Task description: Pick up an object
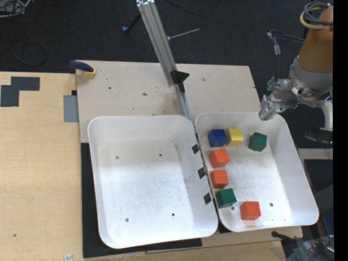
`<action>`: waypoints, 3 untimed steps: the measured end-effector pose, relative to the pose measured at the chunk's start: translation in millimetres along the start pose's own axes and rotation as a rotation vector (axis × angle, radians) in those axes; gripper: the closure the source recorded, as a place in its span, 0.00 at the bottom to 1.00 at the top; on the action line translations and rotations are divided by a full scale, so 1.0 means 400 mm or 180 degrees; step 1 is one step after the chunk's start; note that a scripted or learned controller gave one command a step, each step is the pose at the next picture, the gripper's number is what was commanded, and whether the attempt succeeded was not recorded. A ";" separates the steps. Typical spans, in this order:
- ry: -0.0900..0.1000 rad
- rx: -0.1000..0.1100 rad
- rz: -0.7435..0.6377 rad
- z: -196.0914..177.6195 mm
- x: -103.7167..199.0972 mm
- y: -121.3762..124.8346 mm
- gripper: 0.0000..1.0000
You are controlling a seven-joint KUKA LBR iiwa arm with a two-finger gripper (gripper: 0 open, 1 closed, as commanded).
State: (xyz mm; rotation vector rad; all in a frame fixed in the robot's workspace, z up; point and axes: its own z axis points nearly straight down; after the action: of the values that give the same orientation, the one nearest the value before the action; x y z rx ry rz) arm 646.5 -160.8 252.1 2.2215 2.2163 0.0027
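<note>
hand over right bin far rim, grip state unclear; green cube near.

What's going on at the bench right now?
The arm's gripper hangs over the far rim of the right bin with nothing seen between its fingers. The nearest block is a green one. Blue, yellow, three orange and another green block lie untouched in that bin.
</note>
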 end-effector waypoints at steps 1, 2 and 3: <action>0.0003 0.0008 -0.0009 -0.046 -0.003 0.001 1.00; 0.0012 0.0027 -0.0021 -0.009 0.133 -0.012 1.00; 0.0012 0.0025 -0.0023 -0.023 0.258 -0.042 1.00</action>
State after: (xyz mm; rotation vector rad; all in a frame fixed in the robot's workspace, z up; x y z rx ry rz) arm 629.7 -57.4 261.0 2.2195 2.2301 -0.0019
